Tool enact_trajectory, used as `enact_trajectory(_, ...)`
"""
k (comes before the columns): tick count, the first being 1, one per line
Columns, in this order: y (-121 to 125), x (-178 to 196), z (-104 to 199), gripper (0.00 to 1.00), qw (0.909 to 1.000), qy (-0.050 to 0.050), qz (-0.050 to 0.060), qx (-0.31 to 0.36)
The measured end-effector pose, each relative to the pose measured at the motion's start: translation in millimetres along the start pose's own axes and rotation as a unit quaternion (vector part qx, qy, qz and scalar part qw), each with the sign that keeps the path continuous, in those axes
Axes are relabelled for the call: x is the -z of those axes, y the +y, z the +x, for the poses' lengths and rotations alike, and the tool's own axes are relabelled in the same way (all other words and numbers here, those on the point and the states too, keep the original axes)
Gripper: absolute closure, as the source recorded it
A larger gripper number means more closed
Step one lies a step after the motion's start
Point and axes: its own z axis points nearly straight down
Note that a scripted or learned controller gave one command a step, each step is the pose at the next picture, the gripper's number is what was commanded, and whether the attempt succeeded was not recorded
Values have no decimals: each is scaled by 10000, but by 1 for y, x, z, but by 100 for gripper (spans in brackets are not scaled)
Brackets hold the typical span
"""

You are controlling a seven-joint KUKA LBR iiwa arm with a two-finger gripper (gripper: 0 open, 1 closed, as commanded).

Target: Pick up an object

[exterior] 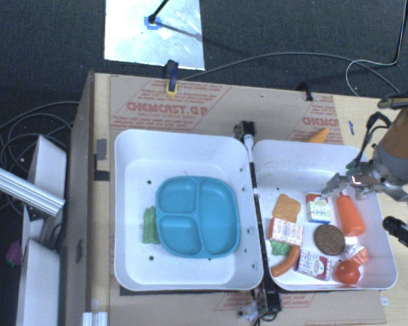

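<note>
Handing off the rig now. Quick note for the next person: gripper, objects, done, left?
Gripper: above the right white bin, near the orange carrot-shaped toy; nothing visibly held.
Right bin also holds a brown round patty, a red tomato toy, and small cartons.
Left white bin: a blue divided plate, a green piece beside it.
Done: nothing picked.
Left: grasp and lift one object.

Bins [191,148] glossy white plastic; blue plate [198,216] smooth plastic; bench [214,105] matt cardboard.
</note>
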Motion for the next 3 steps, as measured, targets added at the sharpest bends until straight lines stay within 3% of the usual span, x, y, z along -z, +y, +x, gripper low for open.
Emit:
enact_trajectory(1,-42,-39,0,0,10000,-9,-77,2)
enact_trajectory(2,68,53,16,0,10000,-5,-31,20)
enact_trajectory(3,0,37,47,0,10000,6,7,6)
